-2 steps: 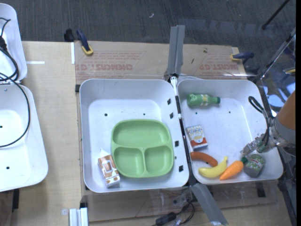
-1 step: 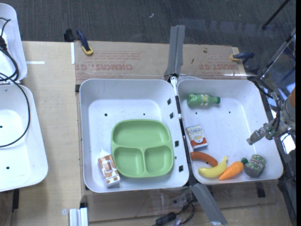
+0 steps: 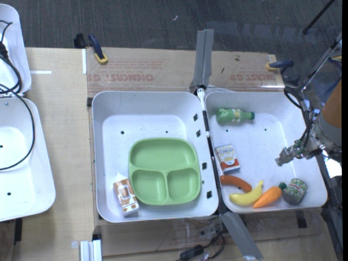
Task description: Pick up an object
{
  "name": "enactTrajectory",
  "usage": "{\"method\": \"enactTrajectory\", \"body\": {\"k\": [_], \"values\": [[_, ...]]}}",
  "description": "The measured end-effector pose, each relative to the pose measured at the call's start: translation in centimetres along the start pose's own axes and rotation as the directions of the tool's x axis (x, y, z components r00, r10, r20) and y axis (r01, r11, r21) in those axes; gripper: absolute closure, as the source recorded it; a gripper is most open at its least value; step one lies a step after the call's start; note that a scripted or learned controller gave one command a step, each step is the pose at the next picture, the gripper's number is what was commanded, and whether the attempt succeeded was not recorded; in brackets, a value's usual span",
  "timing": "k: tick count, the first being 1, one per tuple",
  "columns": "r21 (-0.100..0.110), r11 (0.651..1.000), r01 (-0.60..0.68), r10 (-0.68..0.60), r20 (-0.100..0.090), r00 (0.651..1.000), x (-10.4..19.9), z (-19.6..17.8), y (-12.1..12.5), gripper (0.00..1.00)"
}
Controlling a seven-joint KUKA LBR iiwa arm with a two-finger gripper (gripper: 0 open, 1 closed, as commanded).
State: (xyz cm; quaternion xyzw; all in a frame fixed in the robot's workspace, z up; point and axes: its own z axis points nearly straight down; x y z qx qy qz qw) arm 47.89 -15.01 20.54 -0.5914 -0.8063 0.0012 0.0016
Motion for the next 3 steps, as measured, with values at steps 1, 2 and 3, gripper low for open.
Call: {"method": "enactTrajectory", "body": {"k": [1, 2, 3], "values": [[0.001, 0.999, -0.033, 0.033, 0.001, 0.999, 3.0, -1.4, 6.5, 1.0], [0.002, 0.999, -0.033, 0.033, 0.001, 0.999, 3.0, -1.4, 6.5, 0.0], [0.001, 1.0, -0.024, 0.024, -0.002, 1.0, 2.2, 11.7, 0.5, 0.0]]}}
